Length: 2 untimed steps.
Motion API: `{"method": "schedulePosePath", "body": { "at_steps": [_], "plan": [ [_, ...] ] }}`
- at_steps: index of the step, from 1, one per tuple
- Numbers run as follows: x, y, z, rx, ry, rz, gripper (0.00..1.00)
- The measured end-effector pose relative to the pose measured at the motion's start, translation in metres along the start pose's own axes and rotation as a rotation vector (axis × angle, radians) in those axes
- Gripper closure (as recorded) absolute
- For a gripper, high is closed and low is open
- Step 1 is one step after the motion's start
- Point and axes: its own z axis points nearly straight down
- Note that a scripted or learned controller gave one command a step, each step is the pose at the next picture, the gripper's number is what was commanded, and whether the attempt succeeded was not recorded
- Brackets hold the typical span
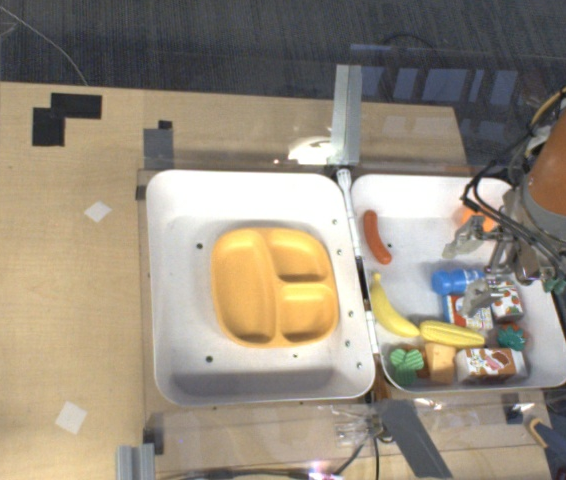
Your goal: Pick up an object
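Two white bins (163, 268) were set side by side. A yellow divided tray (271, 285) was placed in the left bin. The gripper (485, 258), its opening not discernible, was positioned above the right bin, beside a blue bottle (456, 281); a banana (391, 311) and sausage (377, 238) were seen leftward.

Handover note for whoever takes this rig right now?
End effector: low in the right bin, above the blue bottle and small carton; grip state unreadable.
Right bin also holds: banana, sausage, corn, broccoli.
Left bin: yellow divided tray.
Done: nothing visibly lifted.
Left: grasp one object, lift it.
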Motion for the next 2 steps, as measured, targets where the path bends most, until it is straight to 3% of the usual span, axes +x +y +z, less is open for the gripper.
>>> {"method": "schedulePosePath", "body": {
  "at_steps": [1,2],
  "plan": [
    [-0.021,-0.039,0.113,0.0,-0.008,0.264,0.0],
    [-0.1,-0.064,0.115,0.0,-0.005,0.472,0.0]
  ]
}}
